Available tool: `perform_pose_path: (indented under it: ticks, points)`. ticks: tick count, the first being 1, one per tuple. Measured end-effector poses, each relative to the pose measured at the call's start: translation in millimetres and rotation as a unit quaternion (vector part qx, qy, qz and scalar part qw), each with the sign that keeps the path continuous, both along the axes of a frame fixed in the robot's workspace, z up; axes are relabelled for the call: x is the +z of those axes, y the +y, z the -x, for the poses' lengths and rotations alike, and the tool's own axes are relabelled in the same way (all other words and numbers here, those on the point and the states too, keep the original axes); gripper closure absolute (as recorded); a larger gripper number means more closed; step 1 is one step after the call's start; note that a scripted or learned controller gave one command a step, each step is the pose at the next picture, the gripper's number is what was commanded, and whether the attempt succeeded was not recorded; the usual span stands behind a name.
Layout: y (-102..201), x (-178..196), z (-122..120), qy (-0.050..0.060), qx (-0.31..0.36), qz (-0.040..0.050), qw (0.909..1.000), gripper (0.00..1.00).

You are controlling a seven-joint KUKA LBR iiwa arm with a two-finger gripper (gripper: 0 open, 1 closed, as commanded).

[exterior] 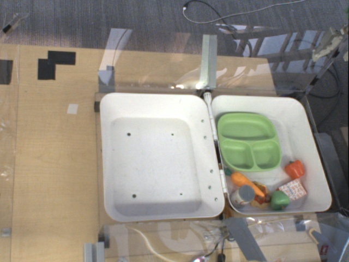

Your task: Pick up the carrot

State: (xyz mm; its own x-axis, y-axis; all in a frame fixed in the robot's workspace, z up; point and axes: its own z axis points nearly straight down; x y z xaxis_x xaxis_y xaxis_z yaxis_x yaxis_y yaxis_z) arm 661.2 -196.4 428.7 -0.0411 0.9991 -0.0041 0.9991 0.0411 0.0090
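- Since the arm comes in from the view's right, the carrot probably lies on the far side of its reach. It sits in the right bin, toward the wall shared with the left bin and near the bin's front edge.
- Whether the tool is spread or pressed together cannot be told.
- The carrot lies just below the lower rim of the green divided plate, and a grey can appears to touch or overlap its lower side.
- Its long axis runs at a slant, from upper left beside the bin wall down toward lower right. Which end is the tip is too small to tell.
- A descent would likely do best with the jaws set across that slant, but the can and the plate rim leave little room on either flank.
- An orange-red vegetable well to the right could be mistaken for the target, and a green ball and a small carton lie between the two.
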Motion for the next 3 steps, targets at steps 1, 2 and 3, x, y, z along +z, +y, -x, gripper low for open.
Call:
perform_pose_path:
  ticks: [1,2,3]
  points:
    - [-7.2,9.4,-8.6,0.0,-0.015,-0.0002,0.9999,0.0]
    - [-7.8,8.8,-8.3,0.001,-0.162,-0.0017,0.9868,0.0]
    - [-1.0,8.1,-8.2,0.001,-0.156,-0.0017,0.9878,0.0]
